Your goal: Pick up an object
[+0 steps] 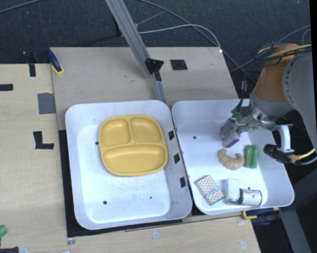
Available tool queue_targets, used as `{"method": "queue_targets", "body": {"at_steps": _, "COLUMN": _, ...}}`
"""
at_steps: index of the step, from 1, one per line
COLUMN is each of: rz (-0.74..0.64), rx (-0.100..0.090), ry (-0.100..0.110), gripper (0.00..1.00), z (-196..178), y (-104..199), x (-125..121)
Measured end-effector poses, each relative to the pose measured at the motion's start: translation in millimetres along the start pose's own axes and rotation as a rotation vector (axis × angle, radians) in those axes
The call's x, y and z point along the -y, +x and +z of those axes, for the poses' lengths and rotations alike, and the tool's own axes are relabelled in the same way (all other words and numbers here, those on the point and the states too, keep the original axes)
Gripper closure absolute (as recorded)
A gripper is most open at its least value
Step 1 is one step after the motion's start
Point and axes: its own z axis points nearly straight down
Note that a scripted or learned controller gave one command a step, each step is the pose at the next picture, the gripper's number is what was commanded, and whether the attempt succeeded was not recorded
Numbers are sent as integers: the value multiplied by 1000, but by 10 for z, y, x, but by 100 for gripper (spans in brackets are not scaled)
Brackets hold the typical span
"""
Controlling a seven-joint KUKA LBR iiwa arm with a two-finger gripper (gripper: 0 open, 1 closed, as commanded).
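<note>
My gripper [231,129] hangs low over the middle of the right bin [200,115], reaching in from the right. Directly under its tip lies a small purplish object [231,140], touching or nearly touching it; whether it is gripped is hidden. A tan croissant-shaped piece [230,159] lies just in front of that, with a green cylinder [251,156] to its right. Nearer the front edge are a small patterned box [209,189] and a white and silver cup [244,196] on its side.
The left bin [86,170] holds a yellow divided plate [133,144]. A grey metal pole [137,39] slants up from between the bins at the back. Cables [195,27] trail over the dark floor behind. The arm's grey body [295,88] stands over the right bin's far right side.
</note>
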Motion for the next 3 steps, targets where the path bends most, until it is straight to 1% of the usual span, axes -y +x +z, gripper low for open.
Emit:
{"method": "queue_targets", "body": {"at_steps": 1, "rz": 0, "rx": -3, "ry": 4, "gripper": 100, "z": -514, "y": -78, "x": -74}}
{"method": "queue_targets", "body": {"at_steps": 2, "rz": 0, "rx": -3, "ry": 2, "gripper": 100, "z": -1072, "y": -139, "x": -166}}
{"method": "queue_targets", "body": {"at_steps": 3, "rz": 0, "rx": -4, "ry": 4, "gripper": 100, "z": -1412, "y": -133, "x": -177}}
